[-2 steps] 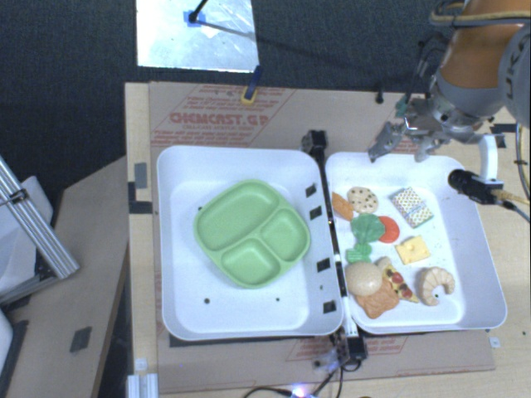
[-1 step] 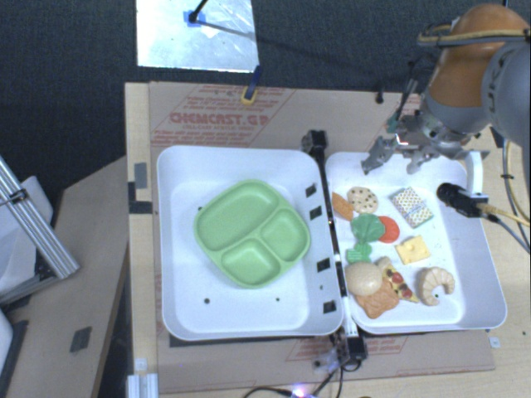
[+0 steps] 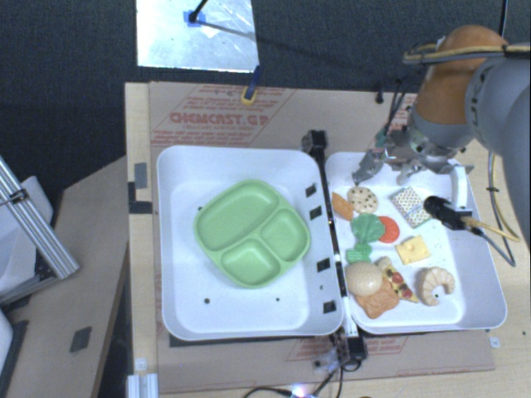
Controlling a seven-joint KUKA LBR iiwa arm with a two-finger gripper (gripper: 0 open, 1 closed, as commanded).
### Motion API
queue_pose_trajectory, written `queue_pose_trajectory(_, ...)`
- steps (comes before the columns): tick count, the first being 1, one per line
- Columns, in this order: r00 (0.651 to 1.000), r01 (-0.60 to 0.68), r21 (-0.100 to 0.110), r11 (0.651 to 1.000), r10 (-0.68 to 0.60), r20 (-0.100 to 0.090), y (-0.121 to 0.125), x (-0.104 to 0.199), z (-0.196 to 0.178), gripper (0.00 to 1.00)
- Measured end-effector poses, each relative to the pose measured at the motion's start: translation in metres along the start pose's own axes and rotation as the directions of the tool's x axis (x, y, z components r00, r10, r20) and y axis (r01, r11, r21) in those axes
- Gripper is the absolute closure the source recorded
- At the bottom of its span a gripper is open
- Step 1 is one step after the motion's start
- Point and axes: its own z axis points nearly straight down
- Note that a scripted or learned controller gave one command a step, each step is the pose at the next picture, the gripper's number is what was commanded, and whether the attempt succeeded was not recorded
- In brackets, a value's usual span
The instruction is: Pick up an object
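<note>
My gripper [image 3: 384, 171] hangs over the back of the right bin [image 3: 481, 305], its two grey fingers [image 3: 365, 169] spread apart with nothing between them. Just below it lie a round cookie [image 3: 362, 199] and a blue-and-white patterned packet [image 3: 409, 206]. Further forward in the same bin are an orange piece [image 3: 341, 206], green broccoli [image 3: 365, 230], a red tomato slice [image 3: 388, 229], a yellow cheese wedge [image 3: 413, 249], a pale bread roll [image 3: 363, 279], a pizza slice [image 3: 396, 279], a shrimp [image 3: 436, 283] and a brown cracker [image 3: 378, 304].
The left bin [image 3: 178, 222] holds a green divided plate [image 3: 252, 234]. A black-clipped divider [image 3: 325, 222] runs between the bins. Cardboard [image 3: 216, 114] lies under both, and a shiny sheet [image 3: 196, 23] lies behind the bench.
</note>
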Motion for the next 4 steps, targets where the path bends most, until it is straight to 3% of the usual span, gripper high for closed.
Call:
queue_pose_trajectory(1,1.0,0.004,0.001,1.0,-0.004,0.0,0.007,0.004,0.058,0.0)
queue_pose_trajectory(2,1.0,0.003,-0.001,1.0,-0.003,0.0,0.008,0.005,0.082,0.0)
queue_pose_trajectory(3,1.0,0.005,-0.015,1.0,-0.005,0.002,0.012,0.004,0.065,1.0)
queue_pose_trajectory(4,1.0,0.002,-0.01,1.0,-0.002,0.001,0.016,-0.001,0.001,1.0)
